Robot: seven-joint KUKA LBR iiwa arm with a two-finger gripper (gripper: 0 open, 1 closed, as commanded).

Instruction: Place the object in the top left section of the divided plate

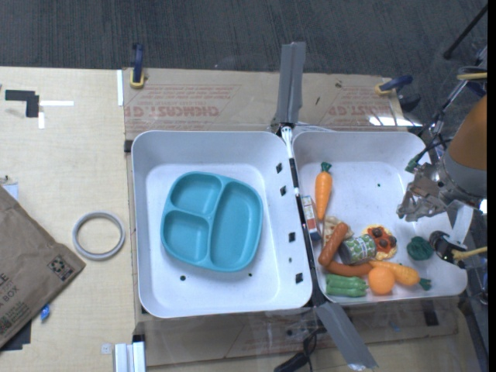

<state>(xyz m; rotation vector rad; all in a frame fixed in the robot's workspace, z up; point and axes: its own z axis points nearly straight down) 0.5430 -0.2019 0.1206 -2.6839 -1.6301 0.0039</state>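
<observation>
White left bin [147, 231] with teal three-section divided plate [211, 221], smooth and oval; pincer [418, 206] state unclear.

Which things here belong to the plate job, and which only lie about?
Job: divided plate in left bin; toy foods in right bin, such as carrot; gripper.
Lying about: tape ring, cardboard box, clamps.

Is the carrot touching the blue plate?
Apart. The camera view shows the carrot in the right bin and the blue plate in the left bin, the bin walls between them.
</observation>
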